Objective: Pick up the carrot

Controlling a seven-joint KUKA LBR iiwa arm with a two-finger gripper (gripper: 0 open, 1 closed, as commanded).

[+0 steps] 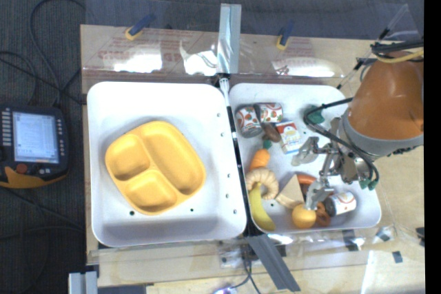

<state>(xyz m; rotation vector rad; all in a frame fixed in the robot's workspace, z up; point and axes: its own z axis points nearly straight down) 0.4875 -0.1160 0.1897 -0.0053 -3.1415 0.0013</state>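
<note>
Carrot (pixel 259 159) is lying in the right bin (pixel 358 220), just beside the divider wall and touching the croissant (pixel 264 182) below it, with the banana (pixel 258 208) curving under that. I am hanging my claw (pixel 318 195) well to the carrot's right, near the orange fruit (pixel 303 217) and a small can (pixel 342 203) — whether it is gaping or closed I cannot tell, and I see nothing caught in it. To do this well, I judge I should be travelling leftward above the clutter, then descending squarely over the carrot, clear of the croissant. Beyond the carrot's left, the other bin (pixel 103 217) is bearing a yellow divided plate (pixel 154 166); dark carpet is surrounding the wooden bench (pixel 96 38), with a teach pendant (pixel 31 141) lying far left.
</note>
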